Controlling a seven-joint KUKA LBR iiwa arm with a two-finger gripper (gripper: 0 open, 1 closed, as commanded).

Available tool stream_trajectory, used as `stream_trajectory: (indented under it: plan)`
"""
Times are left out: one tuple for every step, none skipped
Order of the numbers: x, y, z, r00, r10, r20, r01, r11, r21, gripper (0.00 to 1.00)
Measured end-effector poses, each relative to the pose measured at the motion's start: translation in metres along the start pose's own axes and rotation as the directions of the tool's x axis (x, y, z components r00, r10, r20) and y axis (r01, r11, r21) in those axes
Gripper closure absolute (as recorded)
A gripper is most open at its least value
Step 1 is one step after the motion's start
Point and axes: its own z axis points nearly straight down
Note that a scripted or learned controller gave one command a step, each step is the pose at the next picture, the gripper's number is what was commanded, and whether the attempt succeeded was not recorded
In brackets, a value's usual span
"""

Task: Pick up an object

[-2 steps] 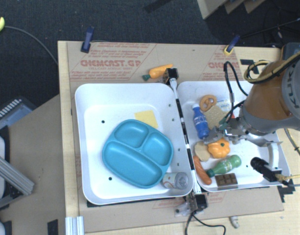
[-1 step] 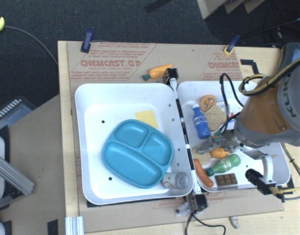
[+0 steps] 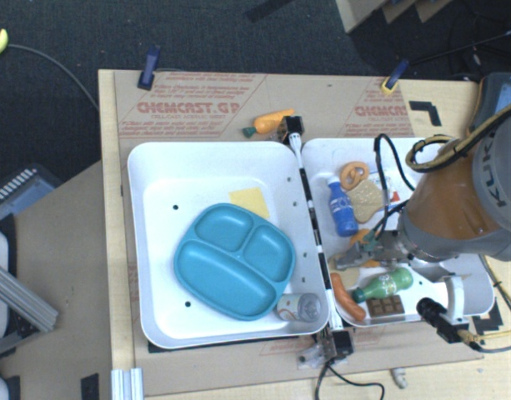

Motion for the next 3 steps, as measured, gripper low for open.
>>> stream_trajectory:
  plan:
    - [-0.003,0.027,0.001,1.000,-0.002,-0.002,0.002,1.000,0.006,0.00]
    - [-0.002,0.027,-0.009,1.000,-0.002,-0.002,0.002,1.000,0.003,1.00]
    - [-0.002,0.027,-0.009,1.000,-0.002,-0.003,0.002,1.000,0.004,0.00]
